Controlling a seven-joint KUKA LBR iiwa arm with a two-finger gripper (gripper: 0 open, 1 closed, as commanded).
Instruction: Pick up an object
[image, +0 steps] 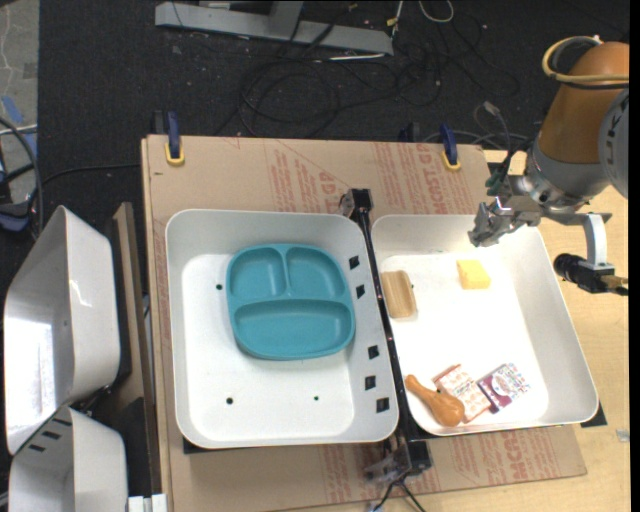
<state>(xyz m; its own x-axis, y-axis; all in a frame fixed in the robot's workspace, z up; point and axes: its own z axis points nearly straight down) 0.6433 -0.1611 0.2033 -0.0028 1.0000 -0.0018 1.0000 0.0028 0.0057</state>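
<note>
The gripper (484, 232) hangs over the right bin's (560, 300) far rim at about one o'clock; whether its fingers are parted or closed, I cannot tell. The yellow block (474, 274) lies just below it (apart, untouched). A tan block (399, 294) sits at nine o'clock, an orange drumstick (436, 399) and two packets (487, 386) at six. A teal divided plate (291, 302) rests in the left bin (190, 330).

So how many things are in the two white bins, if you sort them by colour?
Teal: 1, the divided plate
Yellow: 1, the block
Tan: 1, the wooden block
Orange: 1, the drumstick-shaped toy
Red and white: 1, the packet
Purple and white: 1, the packet
Total: 6
</note>
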